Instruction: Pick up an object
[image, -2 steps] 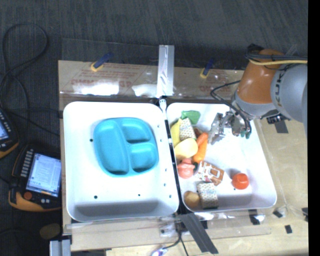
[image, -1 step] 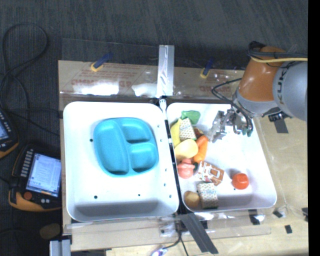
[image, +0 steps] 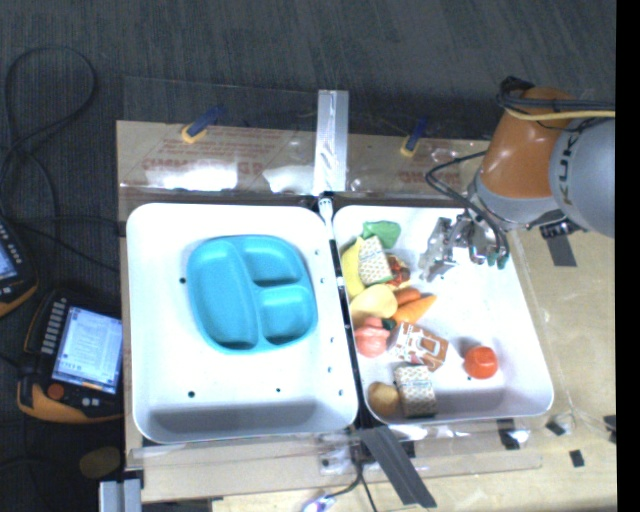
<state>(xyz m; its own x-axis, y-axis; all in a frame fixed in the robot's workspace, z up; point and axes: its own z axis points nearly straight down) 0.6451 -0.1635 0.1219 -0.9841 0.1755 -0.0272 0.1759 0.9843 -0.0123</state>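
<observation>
Arm (image: 545, 165) comes in from the right, orange band over the far-right corner of the right bin (image: 520, 330). Hand (image: 440, 262) hangs over the far half of that bin, above bare white floor just right of the toy pile; can't tell whether it's released or clenched, and nothing shows in it. Candidate objects are all in the right bin, mostly packed against its left wall: green piece (image: 381, 231) at the far end, a patterned block (image: 374, 264) over a yellow banana shape (image: 351, 268), a yellow lemon-like piece (image: 372, 300) just nearer, an orange carrot (image: 415, 301) beside that, a pink-red round piece (image: 370, 337), a red-and-white patterned box (image: 419, 345), then a brown potato-like piece (image: 381, 397) touching another patterned block (image: 416, 390) at the near wall. A small red-orange tomato-like piece (image: 481, 361) sits alone, apart from the pile, toward the near right. Left bin (image: 160, 380) holds a blue divided tray (image: 253, 290), three compartments, lying slightly skewed. Off the worktop (image: 585, 330) on the far left, a handheld pendant with a lit screen (image: 75, 350) lies on the floor.
</observation>
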